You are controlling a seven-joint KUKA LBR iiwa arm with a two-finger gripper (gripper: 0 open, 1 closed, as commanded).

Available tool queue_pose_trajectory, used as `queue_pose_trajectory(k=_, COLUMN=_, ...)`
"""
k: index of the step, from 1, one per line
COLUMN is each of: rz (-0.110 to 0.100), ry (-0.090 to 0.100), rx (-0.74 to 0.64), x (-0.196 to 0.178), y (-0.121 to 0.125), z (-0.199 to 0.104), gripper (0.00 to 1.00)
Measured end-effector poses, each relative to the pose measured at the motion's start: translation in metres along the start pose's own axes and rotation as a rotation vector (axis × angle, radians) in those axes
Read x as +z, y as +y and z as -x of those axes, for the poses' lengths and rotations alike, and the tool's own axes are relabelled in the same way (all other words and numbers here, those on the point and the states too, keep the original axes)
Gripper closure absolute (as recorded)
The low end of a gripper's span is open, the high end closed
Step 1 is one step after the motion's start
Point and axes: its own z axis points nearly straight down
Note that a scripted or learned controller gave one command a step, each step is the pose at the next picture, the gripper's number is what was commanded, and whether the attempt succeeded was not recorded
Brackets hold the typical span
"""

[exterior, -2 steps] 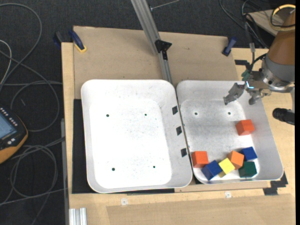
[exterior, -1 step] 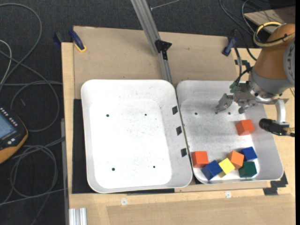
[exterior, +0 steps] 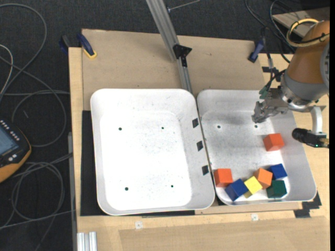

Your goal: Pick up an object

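My gripper (exterior: 257,116) hangs over the back part of the right bin (exterior: 230,114), with nothing visibly held in it. An orange-red block (exterior: 273,141) lies alone just in front of it and to its right. Along the bin's front edge sits a cluster: an orange block (exterior: 223,176), a blue block (exterior: 236,188), a yellow block (exterior: 253,184), a second orange block (exterior: 265,177), a second blue block (exterior: 278,171) and a dark green block (exterior: 277,189).
The left bin (exterior: 141,150) stands beside the right one, with small black clips on the shared rim. A slanted metal bar (exterior: 167,30) crosses the back of the bench. Blue clamps sit at the back corners; cables lie on the floor.
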Motion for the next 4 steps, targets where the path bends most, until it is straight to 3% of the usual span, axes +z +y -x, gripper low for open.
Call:
queue_pose_trajectory(k=2, rz=0.004, ry=-0.002, rx=-0.001, x=-0.093, y=0.013, z=0.000, gripper=1.00)
queue_pose_trajectory(k=4, rz=-0.004, ry=0.003, rx=-0.006, x=-0.095, y=-0.018, z=-0.100, gripper=1.00)
